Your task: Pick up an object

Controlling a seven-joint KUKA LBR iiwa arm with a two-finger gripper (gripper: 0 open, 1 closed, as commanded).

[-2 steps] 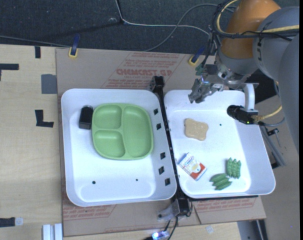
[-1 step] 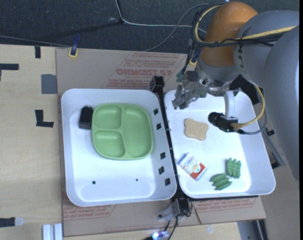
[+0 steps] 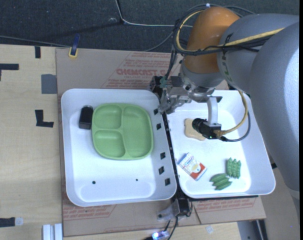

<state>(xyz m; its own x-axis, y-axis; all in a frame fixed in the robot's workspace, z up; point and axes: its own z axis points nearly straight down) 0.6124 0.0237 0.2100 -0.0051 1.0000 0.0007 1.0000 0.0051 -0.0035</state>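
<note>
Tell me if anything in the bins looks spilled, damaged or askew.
Nothing stands out. The green plate lies flat in the left bin, a black block beside it; the packet and pea pods lie in the right bin.

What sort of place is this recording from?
Probably a robotics lab bench, not a home: a robot arm reaches over two white bins on a cardboard sheet, with a green plate and pea pods inside.

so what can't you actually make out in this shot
- pale object, camera view: right side covered by the arm, shape unclear
- packet, camera view: print too small to read
- black object beside the green plate, camera view: too dark and small to identify
- right bin, camera view: far corner hidden by the arm
</note>
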